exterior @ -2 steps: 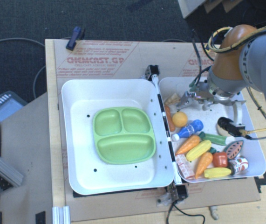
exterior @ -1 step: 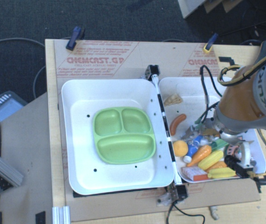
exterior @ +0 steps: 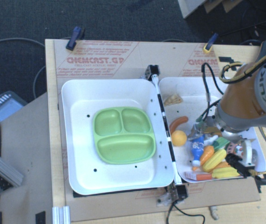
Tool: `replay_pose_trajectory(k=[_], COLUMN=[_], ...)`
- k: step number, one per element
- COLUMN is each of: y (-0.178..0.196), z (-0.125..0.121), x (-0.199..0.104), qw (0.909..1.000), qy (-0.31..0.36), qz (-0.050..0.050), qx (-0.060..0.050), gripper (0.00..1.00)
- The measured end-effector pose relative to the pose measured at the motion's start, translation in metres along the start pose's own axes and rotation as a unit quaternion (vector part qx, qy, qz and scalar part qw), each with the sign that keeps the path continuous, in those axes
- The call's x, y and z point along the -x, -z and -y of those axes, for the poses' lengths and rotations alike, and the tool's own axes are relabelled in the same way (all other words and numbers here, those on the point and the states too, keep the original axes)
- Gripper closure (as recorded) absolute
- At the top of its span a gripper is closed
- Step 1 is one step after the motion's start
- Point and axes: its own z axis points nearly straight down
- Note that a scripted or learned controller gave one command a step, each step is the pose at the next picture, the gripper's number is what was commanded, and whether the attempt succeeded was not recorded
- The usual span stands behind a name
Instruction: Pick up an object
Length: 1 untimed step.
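Observation:
The right bin (exterior: 188, 85) holds a pile of small toy foods. An orange ball (exterior: 179, 137) lies near its left wall, with a red sausage (exterior: 178, 123) just above it. A blue-and-white bottle (exterior: 197, 149), a carrot (exterior: 206, 154), a yellow banana (exterior: 215, 159) and a second yellow piece (exterior: 225, 172) crowd the front. A tan piece (exterior: 173, 99) lies at the back. My gripper (exterior: 203, 129) reaches down into this pile from the right, right above the bottle and carrot. The wrist hides its fingers.
The left bin (exterior: 77, 120) carries a green divided plate (exterior: 123, 135) in its middle. A black divider clip (exterior: 152, 71) sits between the bins at the back. Blue clamps (exterior: 74, 37) hold the cardboard sheet. Cables (exterior: 226, 71) loop over the right bin's back.

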Motion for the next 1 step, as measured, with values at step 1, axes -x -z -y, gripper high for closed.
replay_pose_trajectory(k=[1], y=[0.0906], z=[-0.035], x=[-0.0744], qw=[1.0], qy=[0.001], qz=[0.0], qx=[-0.001], gripper=[1.0])
